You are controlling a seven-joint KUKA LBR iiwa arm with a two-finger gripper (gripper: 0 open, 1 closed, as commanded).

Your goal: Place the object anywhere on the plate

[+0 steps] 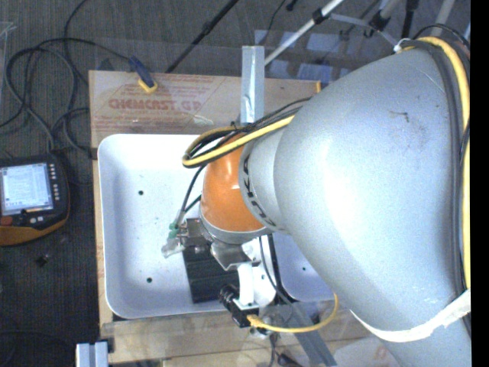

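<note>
Arm: your grey arm (pixel 367 205) reaches in from the right, its bulk nearest the camera.
Wrist: the orange band (pixel 221 193) sits above the black wrist block (pixel 202 270), pointing down.
Cables: a yellow-and-black cable (pixel 229 138) loops over your wrist.

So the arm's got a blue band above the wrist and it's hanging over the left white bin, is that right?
Not quite. In the camera view the band above the wrist is orange, not blue. The rest stands: the arm reaches in from the right and hangs over the left white bin.
</note>
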